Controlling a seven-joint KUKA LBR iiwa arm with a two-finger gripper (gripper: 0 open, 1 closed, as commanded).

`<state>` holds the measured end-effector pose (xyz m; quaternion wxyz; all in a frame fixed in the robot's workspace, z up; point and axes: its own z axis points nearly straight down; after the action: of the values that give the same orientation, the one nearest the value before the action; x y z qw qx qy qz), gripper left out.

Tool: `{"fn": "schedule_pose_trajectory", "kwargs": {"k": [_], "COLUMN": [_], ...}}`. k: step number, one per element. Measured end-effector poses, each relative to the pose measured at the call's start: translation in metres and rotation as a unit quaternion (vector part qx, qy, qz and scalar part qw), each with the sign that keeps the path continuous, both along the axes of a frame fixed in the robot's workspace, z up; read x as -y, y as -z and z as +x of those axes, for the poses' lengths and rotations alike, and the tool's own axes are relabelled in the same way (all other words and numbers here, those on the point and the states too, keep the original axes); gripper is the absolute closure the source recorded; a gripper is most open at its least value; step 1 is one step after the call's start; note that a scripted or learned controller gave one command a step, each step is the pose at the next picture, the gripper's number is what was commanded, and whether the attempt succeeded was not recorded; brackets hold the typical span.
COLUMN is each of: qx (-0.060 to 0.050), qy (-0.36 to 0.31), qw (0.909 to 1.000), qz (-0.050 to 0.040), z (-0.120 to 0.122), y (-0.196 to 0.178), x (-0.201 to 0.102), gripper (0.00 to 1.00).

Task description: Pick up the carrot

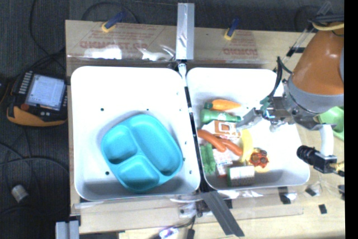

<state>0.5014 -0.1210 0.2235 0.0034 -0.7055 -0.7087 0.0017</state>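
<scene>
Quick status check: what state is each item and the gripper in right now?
Carrot: lying in the right bin, not gripped.
Blue tray: right way up in the left bin.
Banana: lying in the toy pile.
Gripper: low over the pile, nothing visibly held.

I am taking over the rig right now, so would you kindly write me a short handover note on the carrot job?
Gripper: over the right bin, beside the pile of toy food; nothing visibly held, and whether it is open or shut is unclear.
Carrot: lying in the right bin at the far end of the pile, just left of the gripper, not lifted.
Left bin: holds a blue divided tray.
Done: the arm has reached into the right bin.
Left: close on the carrot and lift it.
</scene>
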Motion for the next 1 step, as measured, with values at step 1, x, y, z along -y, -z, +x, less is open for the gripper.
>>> {"fn": "schedule_pose_trajectory", "kwargs": {"k": [1], "qx": [0.0], "qy": [-0.032], "qw": [0.9995], "qz": [-0.001], "z": [0.0581], "y": [0.0585], "x": [0.0737], "gripper": [0.0]}}
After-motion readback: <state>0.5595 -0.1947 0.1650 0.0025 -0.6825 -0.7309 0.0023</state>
